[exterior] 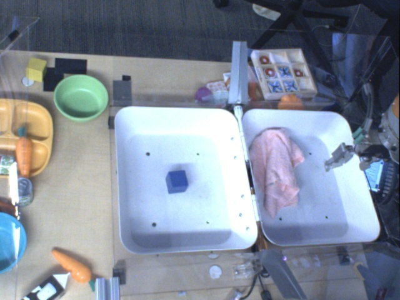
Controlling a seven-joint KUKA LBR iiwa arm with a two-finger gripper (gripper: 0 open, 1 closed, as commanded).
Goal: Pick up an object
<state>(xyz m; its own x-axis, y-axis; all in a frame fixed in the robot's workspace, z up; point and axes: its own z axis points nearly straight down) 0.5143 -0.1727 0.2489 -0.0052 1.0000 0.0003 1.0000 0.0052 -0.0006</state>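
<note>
- We see the grey two-finger gripper [337, 157] reaching in low from the right, hanging over the right-hand shallow white bin [350, 227], near its right wall.
- Its fingers point left toward the crumpled pink cloth [277, 169]; they hold nothing, and we cannot tell how wide they stand.
- The cloth lies along that bin's left side.
- A small blue cube [177, 180] sits mid-floor in the left-hand white bin [144, 230].

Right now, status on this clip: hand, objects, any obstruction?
Hand over right bin, right of pink cloth, nothing visibly held. Blue cube alone in left bin. Path to cloth clear.
</note>
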